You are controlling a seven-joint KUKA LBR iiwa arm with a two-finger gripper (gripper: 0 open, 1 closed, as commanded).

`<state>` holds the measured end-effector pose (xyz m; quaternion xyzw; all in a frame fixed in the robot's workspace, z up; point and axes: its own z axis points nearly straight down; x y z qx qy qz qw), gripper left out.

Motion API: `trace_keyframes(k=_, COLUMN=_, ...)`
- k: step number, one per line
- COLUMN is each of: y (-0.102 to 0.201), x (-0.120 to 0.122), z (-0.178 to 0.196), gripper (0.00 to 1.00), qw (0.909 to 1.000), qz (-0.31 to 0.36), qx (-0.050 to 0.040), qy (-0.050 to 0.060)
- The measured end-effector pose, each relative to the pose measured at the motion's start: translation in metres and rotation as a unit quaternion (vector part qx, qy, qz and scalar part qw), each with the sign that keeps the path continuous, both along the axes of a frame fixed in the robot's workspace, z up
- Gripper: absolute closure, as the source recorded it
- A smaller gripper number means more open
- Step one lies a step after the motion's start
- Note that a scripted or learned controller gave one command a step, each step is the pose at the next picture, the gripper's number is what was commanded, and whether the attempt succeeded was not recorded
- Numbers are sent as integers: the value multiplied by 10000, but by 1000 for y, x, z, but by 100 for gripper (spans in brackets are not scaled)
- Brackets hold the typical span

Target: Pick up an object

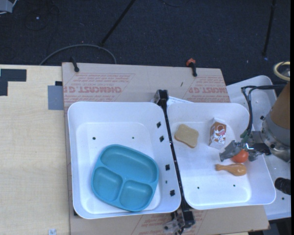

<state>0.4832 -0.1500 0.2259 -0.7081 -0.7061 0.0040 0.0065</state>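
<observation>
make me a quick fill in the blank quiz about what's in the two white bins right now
1. The blue divided plastic tray lies in the ____ white bin.
2. The tan slice of toy bread lies in the ____ white bin.
3. The gripper sits over a small round ____ object.
4. The small white carton stands to the ____ of the bread.

Missing words: left; right; orange-red; right

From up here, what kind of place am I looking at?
Probably a robotics lab test bench: two white bins clamped on cardboard, toy items like a blue divided plate and a small carton, and a robot arm's end effector by an orange ball.
</observation>
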Motion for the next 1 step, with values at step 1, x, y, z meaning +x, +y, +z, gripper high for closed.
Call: trace_keyframes(k=1, y=0, x=2, z=5, gripper=0, qw=10000, qz=13, qx=-10, qy=-54)
